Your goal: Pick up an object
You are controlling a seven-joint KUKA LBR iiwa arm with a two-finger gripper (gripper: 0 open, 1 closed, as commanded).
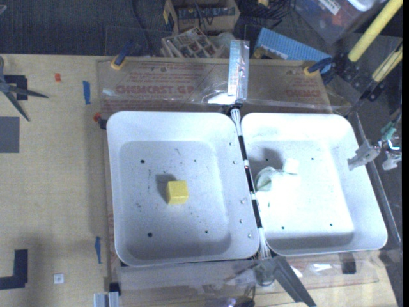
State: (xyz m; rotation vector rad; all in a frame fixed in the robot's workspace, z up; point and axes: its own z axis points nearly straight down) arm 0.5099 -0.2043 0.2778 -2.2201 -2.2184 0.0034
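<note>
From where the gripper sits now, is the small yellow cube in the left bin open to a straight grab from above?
Probably yes. The small yellow cube sits alone on the left white bin's floor, well off its walls, with nothing over it. The gripper is at the right bin's far edge, so it must cross over first.

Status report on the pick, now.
Pincer at right bin's right rim, carrying nothing. Yellow block loose in left bin. Pale crumpled item in right bin. No obstruction seen.
</note>
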